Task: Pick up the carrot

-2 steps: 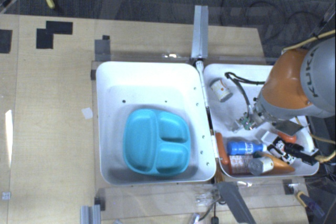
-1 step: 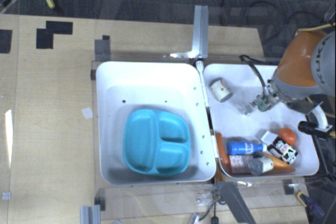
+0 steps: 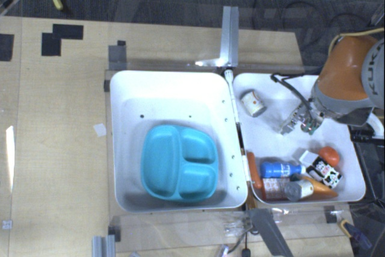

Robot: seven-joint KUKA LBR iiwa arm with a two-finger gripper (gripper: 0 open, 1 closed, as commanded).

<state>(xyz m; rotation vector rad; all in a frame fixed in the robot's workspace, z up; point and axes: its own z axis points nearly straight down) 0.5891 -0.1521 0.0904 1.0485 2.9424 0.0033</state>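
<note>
carrot: long orange carrot (image 3: 253, 173) lies against left wall of right white bin (image 3: 359, 186), beside blue bottle (image 3: 278, 169) | my jaws (image 3: 299, 122): hovering mid-bin above, holding nothing, spread cannot tell | beyond: small white cylinder (image 3: 253, 103)

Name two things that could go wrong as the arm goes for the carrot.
1. The carrot lies tight against the right bin's wall, so the gripper may hit the wall.
2. A blue-capped bottle lies right beside the carrot; the gripper might nudge or grab that instead.
</note>
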